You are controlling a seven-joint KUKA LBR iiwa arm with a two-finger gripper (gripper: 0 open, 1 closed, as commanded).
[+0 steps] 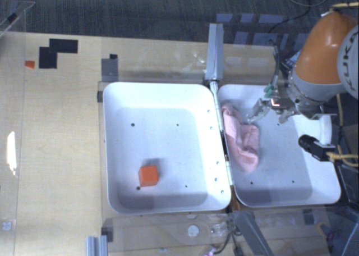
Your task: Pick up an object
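So on the wooden surface (56, 154) the left bin (162, 97) has a small orange block (148, 176) sitting near its front-left corner, and the right bin (291, 193) has a crumpled pink cloth (242, 141) lying along its left wall. The gripper (274, 105) hangs over the right bin just beside the cloth's upper end, and honestly I can't tell how it's set. If it's going for the cloth, I'd shift left over the thickest bunch and come straight down, since the edge by the wall looks easy to miss.
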